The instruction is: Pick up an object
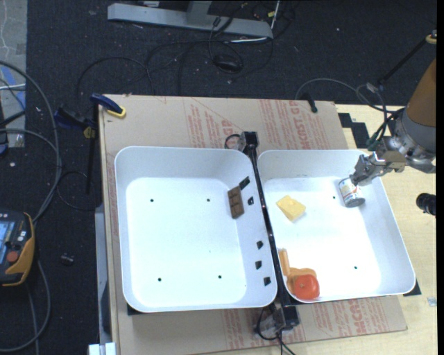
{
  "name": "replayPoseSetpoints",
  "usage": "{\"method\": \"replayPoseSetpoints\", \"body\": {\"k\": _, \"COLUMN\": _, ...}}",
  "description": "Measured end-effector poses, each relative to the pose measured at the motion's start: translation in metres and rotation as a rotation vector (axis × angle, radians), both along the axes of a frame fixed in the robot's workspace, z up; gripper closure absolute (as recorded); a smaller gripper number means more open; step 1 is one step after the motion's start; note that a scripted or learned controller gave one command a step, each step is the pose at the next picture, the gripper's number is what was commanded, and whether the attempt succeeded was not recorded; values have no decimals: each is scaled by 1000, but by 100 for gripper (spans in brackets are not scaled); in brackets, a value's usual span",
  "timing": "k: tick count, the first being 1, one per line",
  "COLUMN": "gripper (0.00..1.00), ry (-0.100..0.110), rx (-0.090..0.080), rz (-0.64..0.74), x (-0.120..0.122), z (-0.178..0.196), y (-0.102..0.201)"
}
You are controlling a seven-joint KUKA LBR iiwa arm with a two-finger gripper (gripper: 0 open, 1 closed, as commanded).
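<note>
My gripper (pixel 361 173) reaches in from the right over the upper right part of the right bin (pixel 388 229). Just below and left of its tip, touching or nearly touching it, is a small silver can (pixel 351 193) with a red and blue label, tilted. I cannot tell whether the can rests on the bin floor or is lifted. A yellow block (pixel 291 207) lies in the right bin's upper left. A red round object with an orange piece (pixel 304 283) sits in its lower left corner. A brown bar (pixel 236 202) lies at the right side of the left bin (pixel 139 208).
The two bins meet at a black divider with clips (pixel 262 236). Cables and a metal bar (pixel 187 17) lie on the dark floor behind the bench. A blue and yellow clamp (pixel 107 105) sits at the board's far left corner.
</note>
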State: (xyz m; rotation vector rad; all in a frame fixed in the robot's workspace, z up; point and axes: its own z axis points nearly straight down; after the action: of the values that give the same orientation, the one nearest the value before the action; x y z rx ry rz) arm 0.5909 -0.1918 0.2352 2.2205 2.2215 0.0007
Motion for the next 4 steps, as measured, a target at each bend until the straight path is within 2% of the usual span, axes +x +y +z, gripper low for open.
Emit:
{"method": "replayPoseSetpoints", "body": {"k": 3, "gripper": 100, "ry": 1, "rx": 1, "rz": 4, "x": 17, "z": -20, "y": 169}}
{"method": "replayPoseSetpoints", "body": {"k": 4, "gripper": 100, "ry": 0, "rx": 1, "rz": 4, "x": 17, "z": -12, "y": 213}}
